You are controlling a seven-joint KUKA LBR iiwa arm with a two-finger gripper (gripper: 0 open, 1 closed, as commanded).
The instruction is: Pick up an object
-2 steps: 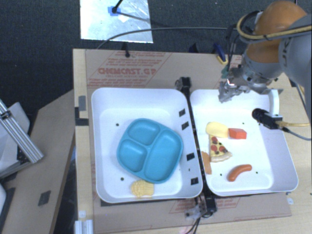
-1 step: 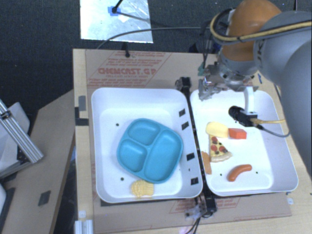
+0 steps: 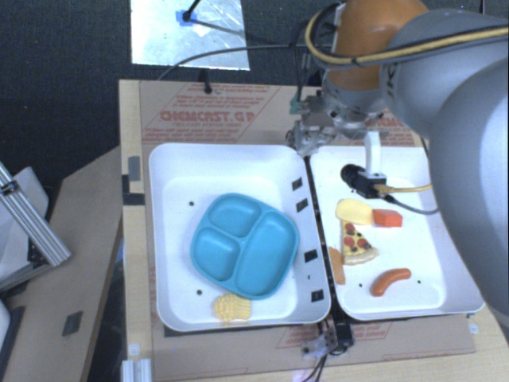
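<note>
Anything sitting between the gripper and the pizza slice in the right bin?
Only the yellow piece, lying at the far tip of the pizza slice, on the side toward the gripper. From above, nothing visible covers the slice.

The grey arm (image 3: pixel 457 94) comes in from the right of the camera view, its broad last link filling the upper right corner and sloping down and leftward toward the middle of the view. The rounded orange band (image 3: pixel 372 26) sits at the top of that link, seen almost from above, and just under it the grey metal wrist (image 3: pixel 348 106) narrows and points downward. The end effector (image 3: pixel 310 138) hangs below and a little left of the wrist, held low and roughly upright, with nothing seen gripped in it.
</note>
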